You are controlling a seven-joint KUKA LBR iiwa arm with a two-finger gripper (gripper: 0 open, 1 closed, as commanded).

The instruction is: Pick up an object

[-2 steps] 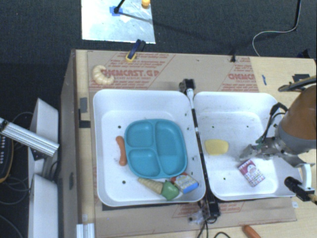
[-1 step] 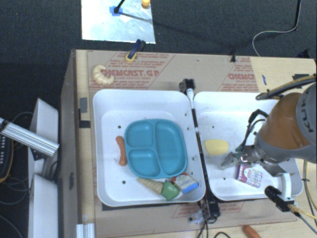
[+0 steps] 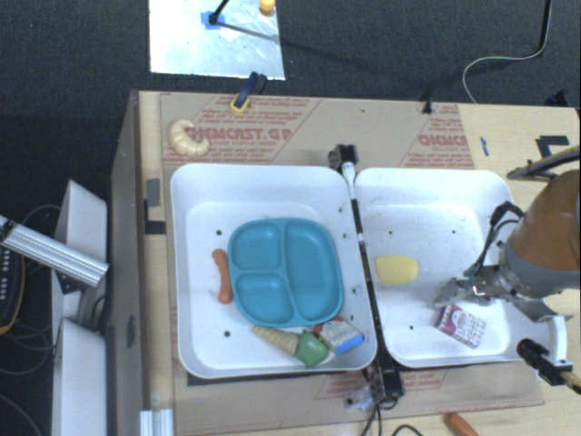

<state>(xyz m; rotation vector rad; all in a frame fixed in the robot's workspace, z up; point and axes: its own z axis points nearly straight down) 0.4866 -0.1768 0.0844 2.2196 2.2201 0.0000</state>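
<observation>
Camera view from above shows two shallow white bins side by side, the left bin point(image 3: 195, 243) and the right bin point(image 3: 427, 198). At the right edge, the grey arm with its orange band point(image 3: 554, 234) reaches over the right bin, and the two-finger gripper point(image 3: 465, 289) hangs just above a small red-and-white printed packet point(image 3: 461, 324) near that bin's front. Whether the gripper is released or clenched, I cannot tell; nothing shows between its tips. A pale yellow rounded lump point(image 3: 398, 269) lies near the bin's left wall. In the left bin sit a blue divided plastic tray point(image 3: 284, 272), an orange sausage-shaped toy point(image 3: 222, 275) beside its left edge, and a green-tipped toy cone point(image 3: 292, 342) touching a small blue box point(image 3: 342, 335) at the front.
</observation>
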